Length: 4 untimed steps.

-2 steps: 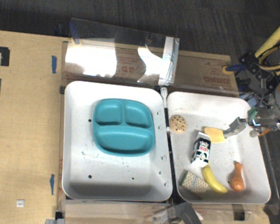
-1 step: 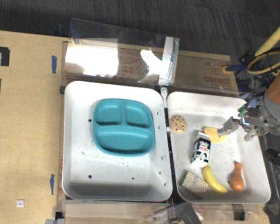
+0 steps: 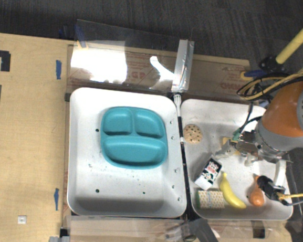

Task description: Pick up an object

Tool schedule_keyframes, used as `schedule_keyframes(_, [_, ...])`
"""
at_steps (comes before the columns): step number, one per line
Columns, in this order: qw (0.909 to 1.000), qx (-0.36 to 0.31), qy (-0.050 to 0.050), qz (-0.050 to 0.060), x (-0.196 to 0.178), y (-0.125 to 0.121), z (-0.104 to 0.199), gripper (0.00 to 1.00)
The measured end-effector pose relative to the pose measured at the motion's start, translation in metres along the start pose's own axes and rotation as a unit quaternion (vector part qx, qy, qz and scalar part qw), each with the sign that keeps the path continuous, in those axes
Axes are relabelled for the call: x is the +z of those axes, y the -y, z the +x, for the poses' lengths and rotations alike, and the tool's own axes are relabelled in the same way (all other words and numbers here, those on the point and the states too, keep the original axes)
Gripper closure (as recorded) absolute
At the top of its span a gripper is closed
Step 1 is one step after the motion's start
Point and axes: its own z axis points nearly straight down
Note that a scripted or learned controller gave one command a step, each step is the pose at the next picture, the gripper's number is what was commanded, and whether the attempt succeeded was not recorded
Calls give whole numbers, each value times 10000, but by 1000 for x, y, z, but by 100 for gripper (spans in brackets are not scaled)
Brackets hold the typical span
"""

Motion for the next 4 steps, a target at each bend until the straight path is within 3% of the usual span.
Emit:
schedule_keyframes(1, [9947, -1032, -14, 27, 17, 79, 29, 0])
schedule_keyframes(2, [9985, -555, -8, 1, -78, 62, 51, 0])
schedule_keyframes(3, [10000, 52, -4, 53, -58, 73, 1, 0])
schedule_keyframes(4, [9993, -363, -7, -5, 20, 74, 9, 0])
